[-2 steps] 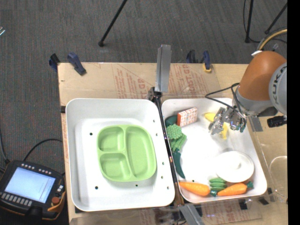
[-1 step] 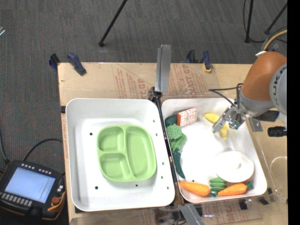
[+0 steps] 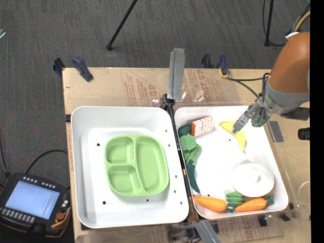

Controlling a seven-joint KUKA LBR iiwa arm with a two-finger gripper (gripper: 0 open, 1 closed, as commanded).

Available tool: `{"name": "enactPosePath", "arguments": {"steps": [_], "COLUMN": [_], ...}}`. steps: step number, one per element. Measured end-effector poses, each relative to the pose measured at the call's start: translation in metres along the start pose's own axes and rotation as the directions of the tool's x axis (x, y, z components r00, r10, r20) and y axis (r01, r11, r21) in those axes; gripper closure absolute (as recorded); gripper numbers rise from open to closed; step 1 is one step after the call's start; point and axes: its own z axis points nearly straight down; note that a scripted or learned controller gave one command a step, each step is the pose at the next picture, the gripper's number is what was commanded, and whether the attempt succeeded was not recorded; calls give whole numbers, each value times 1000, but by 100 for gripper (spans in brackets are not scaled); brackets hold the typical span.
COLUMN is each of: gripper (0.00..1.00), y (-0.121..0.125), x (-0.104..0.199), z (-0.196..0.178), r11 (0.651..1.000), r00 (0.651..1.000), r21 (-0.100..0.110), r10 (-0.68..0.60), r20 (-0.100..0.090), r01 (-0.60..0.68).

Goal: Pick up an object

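My gripper (image 3: 239, 127) hangs over the back of the right bin (image 3: 276, 156), just above the near end of a yellow banana (image 3: 240, 136). Whether it touches the banana is unclear. A small orange carton (image 3: 202, 126) lies to its left. Green toy broccoli (image 3: 189, 144) sits by the bin's left wall, with a dark green piece (image 3: 193, 177) below it. A white round dish (image 3: 252, 179) lies at the front right. Two carrots (image 3: 210, 203) (image 3: 251, 204) flank a green pea pod (image 3: 234, 197) along the front wall.
The left bin (image 3: 81, 161) holds a light green divided plate (image 3: 136, 165). A grey upright post (image 3: 176, 77) stands behind the seam between the bins. Clamps (image 3: 81, 67) sit on the bench's back edge. A teach pendant (image 3: 33, 200) lies at lower left.
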Motion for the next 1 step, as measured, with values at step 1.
{"name": "enactPosePath", "arguments": {"steps": [1], "gripper": [100], "y": [44], "x": [50], "z": [-47], "r11": [998], "r00": [998], "r21": [6], "r10": [61], "r20": [-9], "r01": [-61]}}
